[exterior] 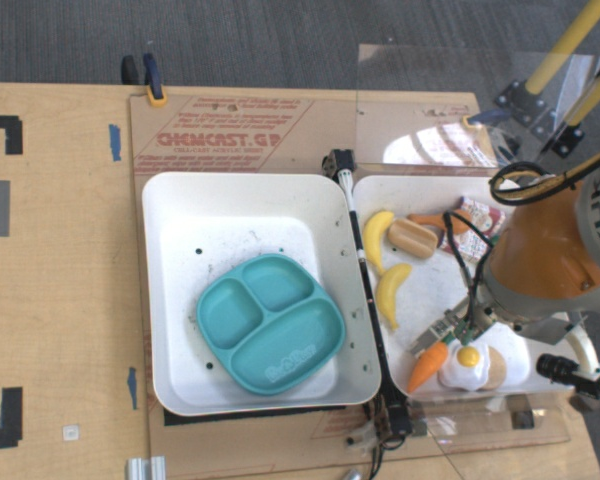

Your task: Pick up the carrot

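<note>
Carrot (426,366) lies touching the fingers (450,330).

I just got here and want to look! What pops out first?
The teal divided plate pops out first, alone in the left bin. Next comes the orange carrot at the right bin's front, beside a toy fried egg, with the robot's hand right above it. Two yellow bananas lie behind.

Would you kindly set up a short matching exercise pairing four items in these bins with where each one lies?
Things:
1. carrot
2. teal divided plate
3. bananas
4. toy egg

Places:
A. left bin, toward its front
B. right bin, along its left side
C. right bin, front edge, left of the egg
D. right bin, front, beside the gripper

Pairs: 1-C, 2-A, 3-B, 4-D
</note>
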### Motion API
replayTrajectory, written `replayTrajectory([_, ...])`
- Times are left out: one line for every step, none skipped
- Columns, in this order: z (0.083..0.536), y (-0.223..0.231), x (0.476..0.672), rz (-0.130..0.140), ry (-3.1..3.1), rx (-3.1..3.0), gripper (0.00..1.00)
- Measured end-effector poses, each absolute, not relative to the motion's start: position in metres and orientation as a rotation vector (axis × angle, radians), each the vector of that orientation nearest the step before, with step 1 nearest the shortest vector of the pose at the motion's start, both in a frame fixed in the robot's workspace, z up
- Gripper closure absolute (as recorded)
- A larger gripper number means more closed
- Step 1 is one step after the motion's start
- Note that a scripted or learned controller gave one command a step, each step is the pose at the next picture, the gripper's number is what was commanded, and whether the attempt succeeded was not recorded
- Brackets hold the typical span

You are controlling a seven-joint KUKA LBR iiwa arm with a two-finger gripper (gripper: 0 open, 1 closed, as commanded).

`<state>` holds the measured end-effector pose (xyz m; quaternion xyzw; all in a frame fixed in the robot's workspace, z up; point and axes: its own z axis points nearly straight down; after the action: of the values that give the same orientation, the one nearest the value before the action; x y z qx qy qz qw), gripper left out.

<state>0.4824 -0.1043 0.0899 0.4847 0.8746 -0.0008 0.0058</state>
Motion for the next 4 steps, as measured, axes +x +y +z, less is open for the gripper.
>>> replayTrajectory([0.09,-0.104,0.483,-0.001,2.793,1.409,0.0])
replayTrajectory([0.102,-0.106,0.488,0.004,2.769,1.403,1.0])
replayTrajectory([0.101,-0.105,0.488,0.004,2.771,1.403,0.0])
replayTrajectory([0.09,-0.1,0.484,0.007,2.744,1.496,0.0])
